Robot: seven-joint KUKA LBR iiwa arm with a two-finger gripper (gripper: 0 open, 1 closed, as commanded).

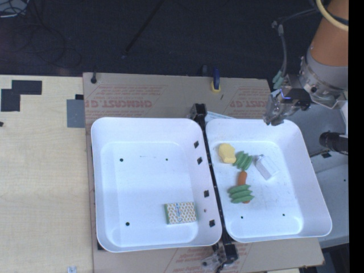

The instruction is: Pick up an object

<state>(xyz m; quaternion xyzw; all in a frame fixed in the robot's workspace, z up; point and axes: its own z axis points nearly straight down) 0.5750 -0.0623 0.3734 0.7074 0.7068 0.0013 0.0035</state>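
White plastic forms two shallow bins set side by side on the table point(45, 169), which is topped with pale wood at the left and a brown cardboard sheet point(170, 98) under the bins. Nearest the camera, in the left bin point(108, 232), a small green-edged sponge pad point(180, 212) lies flat near the front right corner, close to the dividing rims. Black clips point(206, 194) sit along the seam between the bins. In the right bin point(313, 220), a cluster of small items lies toward the middle: a green bean-pod piece point(240, 194) at the front, touching a small orange carrot-like piece point(242, 178) just behind it; a second green piece point(244, 161) behind that; a yellow lump point(227, 153) just to its left; and a clear, pale plastic item point(263, 167) just to its right. Farther back, the tool point(276, 116) hangs over the rear right rim of the right bin, well apart from the cluster; nothing is seen in it, and whether it is open or closed cannot be told. Above it, the arm's grey wrist and orange band point(333, 36) rise at the upper right. A blue and yellow clamp point(215, 82) marks the cardboard's far edge.
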